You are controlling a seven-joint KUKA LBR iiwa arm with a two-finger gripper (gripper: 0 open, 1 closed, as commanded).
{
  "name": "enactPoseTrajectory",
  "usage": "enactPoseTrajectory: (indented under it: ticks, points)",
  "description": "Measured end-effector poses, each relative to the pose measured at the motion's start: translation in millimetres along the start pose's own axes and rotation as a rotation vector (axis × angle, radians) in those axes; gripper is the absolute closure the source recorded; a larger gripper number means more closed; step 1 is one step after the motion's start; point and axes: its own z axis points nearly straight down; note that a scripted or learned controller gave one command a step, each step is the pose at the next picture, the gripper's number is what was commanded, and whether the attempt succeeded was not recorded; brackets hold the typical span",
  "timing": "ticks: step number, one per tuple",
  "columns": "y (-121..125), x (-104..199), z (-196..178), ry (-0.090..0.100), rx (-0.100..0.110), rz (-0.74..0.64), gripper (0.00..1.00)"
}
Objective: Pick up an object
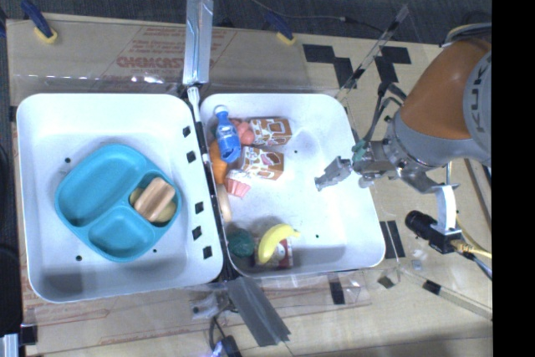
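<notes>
The arm [443,109], grey with its orange band, bulks largest at the right of the view, reaching in leftward over the rim of the right bin [368,221]. Its wrist is bent so that the end effector [333,175] points left and slightly down, over the bare white floor on the right side of that bin. Whether it is wide or narrow cannot be told — the tip is small and blurred, and nothing is seen held in it.

The objects all lie to its left, apart from it, crowded along the bin's left wall. Nearest are two brown-and-white cartons: one [264,165] level with the end effector, the other [269,130] just above it. A small pink and white packet [238,183] touches the lower carton's left corner. Farther left a blue bottle [226,137] lies over an orange item [217,163] against the wall. At the bin's lower edge a yellow banana [274,240] rests on a dark red package [283,255], with a dark green round thing [241,244] just beside it.

Between the end effector and the cartons the floor is open — nothing stands in the way.

The left bin [42,263] holds a blue divided tray [100,188] with a tan bread roll [155,201] in its right compartment. Both bins sit on the wooden worktop [418,305], with cables running across it on the right.
</notes>
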Motion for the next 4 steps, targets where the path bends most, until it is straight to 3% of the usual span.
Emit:
enactPoseTrajectory:
  ticks: [1,2,3,4]
  points:
    - [62.5,52.5,79.7,0.002,0.006,-0.111,0.00]
    - [103.4,65.4,121.1,-0.001,-0.004,-0.224,0.00]
    - [143.5,53.5,124.4,0.016,0.040,-0.142,0.00]
    - [123.5,12.1,107.4,0.001,0.004,-0.207,0.00]
